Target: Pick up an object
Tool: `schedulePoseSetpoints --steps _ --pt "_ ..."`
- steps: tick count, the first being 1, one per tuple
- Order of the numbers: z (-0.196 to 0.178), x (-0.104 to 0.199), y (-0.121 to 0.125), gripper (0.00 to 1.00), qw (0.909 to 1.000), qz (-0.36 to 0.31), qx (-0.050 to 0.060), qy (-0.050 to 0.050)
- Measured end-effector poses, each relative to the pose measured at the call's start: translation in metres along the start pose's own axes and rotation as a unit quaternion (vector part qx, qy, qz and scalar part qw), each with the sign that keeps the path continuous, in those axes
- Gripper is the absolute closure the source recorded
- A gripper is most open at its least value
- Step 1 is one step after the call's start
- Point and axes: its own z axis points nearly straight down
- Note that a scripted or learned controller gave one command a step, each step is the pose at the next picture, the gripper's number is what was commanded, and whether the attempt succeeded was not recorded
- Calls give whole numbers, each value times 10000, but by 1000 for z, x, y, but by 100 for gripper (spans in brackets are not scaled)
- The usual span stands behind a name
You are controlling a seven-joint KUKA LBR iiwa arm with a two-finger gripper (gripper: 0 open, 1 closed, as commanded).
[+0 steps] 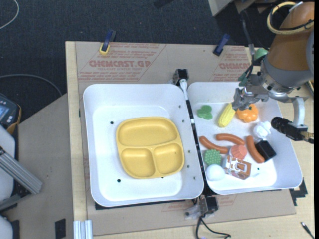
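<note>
Beneath the gripper [242,102], perhaps an orange toy [247,114]

Arm [294,44]: cut off by the frame's top and right edges at 2 o'clock. Hand [242,101]: fingertips merge with items beneath; spread not discernible. Orange item [247,114]: upper part covered by the hand; identity unclear. Small packet [238,168] at 5 o'clock in the right bin [289,176]: print too small to read. Device [7,114] at 9 o'clock: cropped by the left edge. Surface [75,133]: lower edge partly cut off by the frame's bottom.
</note>
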Motion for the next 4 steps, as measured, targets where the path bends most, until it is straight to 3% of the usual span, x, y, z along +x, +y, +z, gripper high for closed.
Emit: schedulePoseSetpoints --steps 1,2,4 --pt "0 0 1 100 10000 7 26 4" --pt "-3 63 -10 100 10000 -21 56 22" --pt "-8 58 -12 100 10000 15 54 9"
